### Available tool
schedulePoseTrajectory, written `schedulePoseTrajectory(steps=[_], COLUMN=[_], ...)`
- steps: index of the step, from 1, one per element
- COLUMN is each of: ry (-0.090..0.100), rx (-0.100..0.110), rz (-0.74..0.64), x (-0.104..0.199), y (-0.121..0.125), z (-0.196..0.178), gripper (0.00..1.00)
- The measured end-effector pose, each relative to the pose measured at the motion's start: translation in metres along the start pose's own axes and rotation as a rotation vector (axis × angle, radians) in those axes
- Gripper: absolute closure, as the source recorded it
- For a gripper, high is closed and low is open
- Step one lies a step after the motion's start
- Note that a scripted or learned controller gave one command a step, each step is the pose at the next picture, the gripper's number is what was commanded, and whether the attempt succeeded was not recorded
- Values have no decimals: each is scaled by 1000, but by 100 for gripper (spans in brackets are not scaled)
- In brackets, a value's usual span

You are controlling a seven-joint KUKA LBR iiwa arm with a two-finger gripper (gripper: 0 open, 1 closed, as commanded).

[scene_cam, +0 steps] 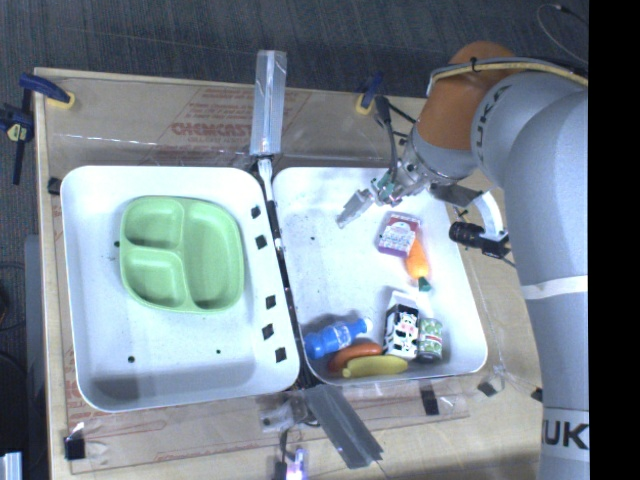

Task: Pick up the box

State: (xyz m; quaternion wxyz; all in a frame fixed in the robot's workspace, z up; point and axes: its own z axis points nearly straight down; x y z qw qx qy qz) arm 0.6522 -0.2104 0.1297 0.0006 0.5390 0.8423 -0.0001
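Note:
The box (397,235) is small, purple and white, and lies flat in the right bin (310,258), toward its back right. My gripper (352,211) hangs over the bin floor just up and left of the box, apart from it, pointing down-left. Nothing shows in it. The grey arm with its orange band (455,108) comes in from the right, above the bin's back corner.
An orange carrot (417,260) touches the box's front right side. Along the front wall lie a cow-patterned carton (402,330), a green can (431,339), a blue bottle (335,336), a red sausage-shaped item (357,351) and a banana (376,366). A green divided plate (183,251) lies in the left bin (90,358).

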Motion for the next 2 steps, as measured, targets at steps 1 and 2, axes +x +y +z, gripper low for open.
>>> schedulePoseTrajectory(steps=[1, 2], ry=[1, 2], rx=[1, 2], rz=[-51, -133], x=[16, 67], y=[-32, 4], z=[-49, 13], gripper=[0, 0])
